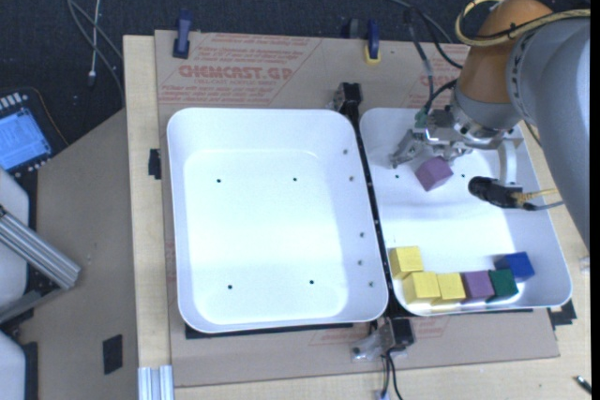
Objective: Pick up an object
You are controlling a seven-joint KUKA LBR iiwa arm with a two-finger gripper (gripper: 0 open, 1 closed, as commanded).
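My gripper [433,148] hangs over the back part of the right bin [544,229], on the grey arm with the orange band. A mauve cube [434,173] sits tilted directly under the gripper's tip, touching or nearly touching it. The view does not show whether the cube is gripped. Along the right bin's front edge lies a row of blocks: two yellow cubes [407,260] [421,285], a third yellow one [450,287], a purple cube [478,284], a green cube [503,283] and a blue cube [517,265].
The left bin [187,229] stands beside the right one, their walls meeting near the middle of the bench. Blue clamps [182,35] [372,38] hold the board at the back. Cables run over the dark floor at the upper left.
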